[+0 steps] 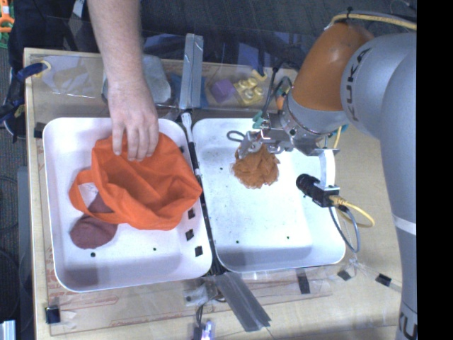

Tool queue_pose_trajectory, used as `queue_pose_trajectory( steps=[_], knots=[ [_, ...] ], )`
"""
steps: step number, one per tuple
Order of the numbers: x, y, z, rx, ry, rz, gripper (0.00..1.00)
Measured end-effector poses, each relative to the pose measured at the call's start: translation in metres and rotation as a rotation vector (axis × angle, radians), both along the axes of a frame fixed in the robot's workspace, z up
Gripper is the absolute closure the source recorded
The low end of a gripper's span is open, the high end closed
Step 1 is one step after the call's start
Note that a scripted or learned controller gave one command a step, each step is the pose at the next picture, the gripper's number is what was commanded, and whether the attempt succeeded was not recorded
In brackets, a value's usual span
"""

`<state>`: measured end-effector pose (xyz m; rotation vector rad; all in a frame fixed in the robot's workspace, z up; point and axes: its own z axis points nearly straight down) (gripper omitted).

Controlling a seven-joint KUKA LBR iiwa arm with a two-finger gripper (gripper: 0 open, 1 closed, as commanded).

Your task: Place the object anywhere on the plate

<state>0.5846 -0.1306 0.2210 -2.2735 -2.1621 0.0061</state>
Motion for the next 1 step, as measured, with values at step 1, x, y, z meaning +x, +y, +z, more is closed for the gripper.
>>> queue_pose_trajectory(
  steps=[1],
  knots=[
    [0.0695,-0.0570,0.0042,0.000,-0.003,0.010,1.00]
  ],
)
